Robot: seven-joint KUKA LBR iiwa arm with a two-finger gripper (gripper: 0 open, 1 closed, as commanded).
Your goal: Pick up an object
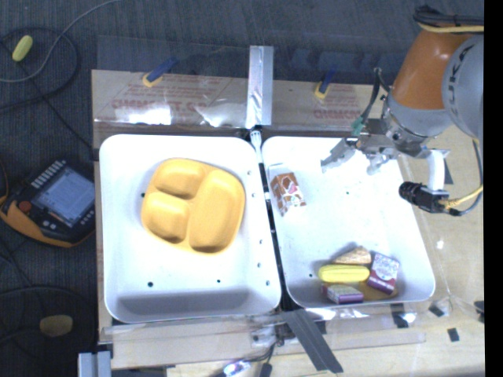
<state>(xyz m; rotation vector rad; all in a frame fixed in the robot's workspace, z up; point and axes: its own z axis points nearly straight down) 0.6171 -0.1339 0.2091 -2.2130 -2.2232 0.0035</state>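
Spread apart, the two grey fingers of your gripper (355, 157) are hanging over the back of the right white bin (416, 234) with nothing between them; you are looking at one finger reaching left and the other dropping beside it, both above bare white floor near the bin's far wall; the grey arm with its orange band (428, 69) is leaning in from the upper right, and a black cylindrical fitting with a yellow cable (423, 195) is sticking out below the wrist, just over the bin's right edge.

Your candidates for picking are all sitting elsewhere; a small orange-and-white patterned packet (287, 191) is lying against the left wall of the right bin, well apart from the fingers; down in the near right corner a cluster is huddling together, with a yellow oblong block (344, 273) in front, a tan wedge (354, 255) just behind it, a purple-and-white wrapped packet (384, 272) to its right, and a small pink box (343, 293) touching the near wall.

Over in the left white bin (126, 273) you are seeing a large yellow moulded tray with three compartments (193, 204), resting upside down or right way up I cannot tell, sitting a little above the bin's middle; outside the bins, an orange-edged handheld pendant with a dark screen (55, 203) is lying on the floor at the left.
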